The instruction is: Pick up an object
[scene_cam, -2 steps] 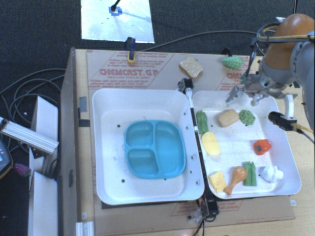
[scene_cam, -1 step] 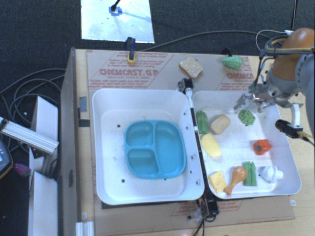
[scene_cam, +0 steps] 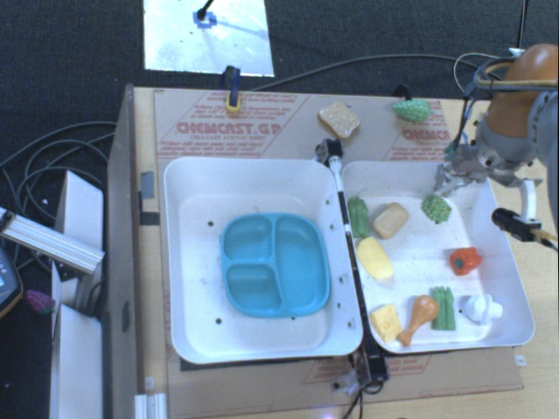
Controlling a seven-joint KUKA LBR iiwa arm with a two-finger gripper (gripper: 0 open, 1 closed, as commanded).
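The arm reaches in from the right and its claw (scene_cam: 447,180) hangs low over the far corner of the right bin (scene_cam: 515,278), just beside a small green broccoli-like piece (scene_cam: 436,208) that lies on the bin floor. Whether the claw is released or clenched I cannot tell, because the wrist hides its tip from this angle. Nothing shows lifted off the floor, so the pick looks not yet made: the arm seems to be at the approach or descent stage, and the grasp and the lift are both left to do. The broccoli piece is the likeliest target, being nearest the claw. The other things lie loose in the same bin: a green pod (scene_cam: 358,217) against the dividing wall, a tan bread-like lump (scene_cam: 389,220), a yellow lemon shape (scene_cam: 375,257), a red pepper (scene_cam: 465,260), a cheese wedge (scene_cam: 385,322), a drumstick (scene_cam: 419,314), a green bundle (scene_cam: 444,308) and a white piece (scene_cam: 481,308). The left bin (scene_cam: 188,234) carries a blue divided tray (scene_cam: 274,264). Two more pieces, a toast slice (scene_cam: 339,119) and a green knobbly item (scene_cam: 411,109), rest on the tabletop (scene_cam: 262,125) beyond the bins.
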